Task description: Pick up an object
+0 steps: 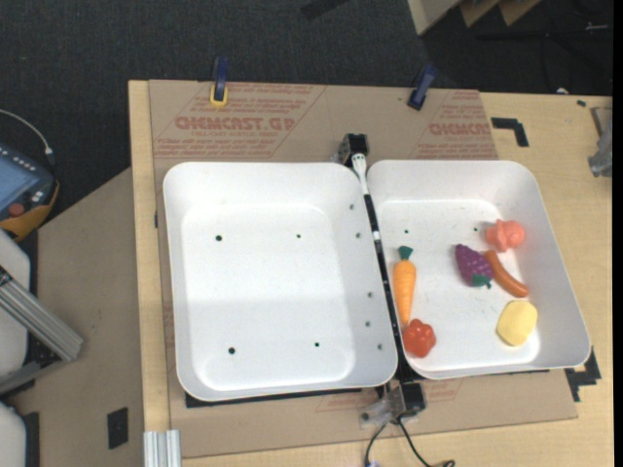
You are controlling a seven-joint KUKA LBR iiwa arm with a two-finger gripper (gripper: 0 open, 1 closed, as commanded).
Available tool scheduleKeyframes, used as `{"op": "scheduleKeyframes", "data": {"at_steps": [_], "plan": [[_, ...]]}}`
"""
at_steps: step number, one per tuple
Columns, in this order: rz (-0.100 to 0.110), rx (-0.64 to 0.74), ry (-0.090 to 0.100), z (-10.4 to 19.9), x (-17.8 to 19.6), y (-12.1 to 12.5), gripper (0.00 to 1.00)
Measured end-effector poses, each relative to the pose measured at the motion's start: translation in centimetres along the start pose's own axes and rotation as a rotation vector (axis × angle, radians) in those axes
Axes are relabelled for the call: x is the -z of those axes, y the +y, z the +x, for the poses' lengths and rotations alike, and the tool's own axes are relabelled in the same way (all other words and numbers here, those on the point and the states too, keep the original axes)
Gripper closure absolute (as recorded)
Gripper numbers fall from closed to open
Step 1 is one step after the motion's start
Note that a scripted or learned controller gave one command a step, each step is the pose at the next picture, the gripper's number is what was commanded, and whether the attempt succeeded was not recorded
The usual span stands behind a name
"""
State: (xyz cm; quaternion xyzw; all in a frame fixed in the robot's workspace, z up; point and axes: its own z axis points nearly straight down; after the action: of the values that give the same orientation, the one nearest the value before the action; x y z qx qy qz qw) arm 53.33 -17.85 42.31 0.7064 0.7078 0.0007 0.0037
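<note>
**Pick not yet begun: all candidates lay in the right bin**

Bench carried two shallow white bins side by side on a brown board. The left bin [258,280] held nothing to pick. The right bin [443,188] held six toy food items. A carrot [404,285] lay lengthwise close beside the wall shared with the left bin, and a red pepper [420,337] sat just below its tip, touching or nearly so. A bunch of purple grapes [473,264] sat mid-bin with an orange sausage [508,275] touching its right side. A pink item [505,233], identity unclear, sat just above the sausage's upper end. A yellow lemon-like piece [517,322] sat alone near the lower right corner.

Gripper state: cannot tell, as nothing here gave its fingers.

Judgement on the step in hand, choosing a target and approach: the yellow piece looked the cleanest pick, standing apart from its neighbours with room on both sides for fingers. The carrot was risky, since the wall left little clearance on one side. The grapes, sausage and pink item were crowded, so a descent there could nudge a neighbour. Best to descend vertically, centred, straddling the narrow axis.
</note>
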Motion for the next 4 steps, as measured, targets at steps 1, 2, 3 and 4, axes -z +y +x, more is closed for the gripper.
{"op": "scheduleKeyframes", "data": {"at_steps": [1, 2, 3, 4], "plan": [[0.017, 0.001, 0.009, 4.6, -10.3, -2.4, 1.0], [0.006, -0.001, 0.004, 4.3, -9.7, -2.2, 0.0], [-0.013, 0.006, 0.001, 10.1, 2.2, 6.5, 0.0], [-0.001, 0.0, 0.001, 9.7, 2.6, 6.2, 1.0]]}}
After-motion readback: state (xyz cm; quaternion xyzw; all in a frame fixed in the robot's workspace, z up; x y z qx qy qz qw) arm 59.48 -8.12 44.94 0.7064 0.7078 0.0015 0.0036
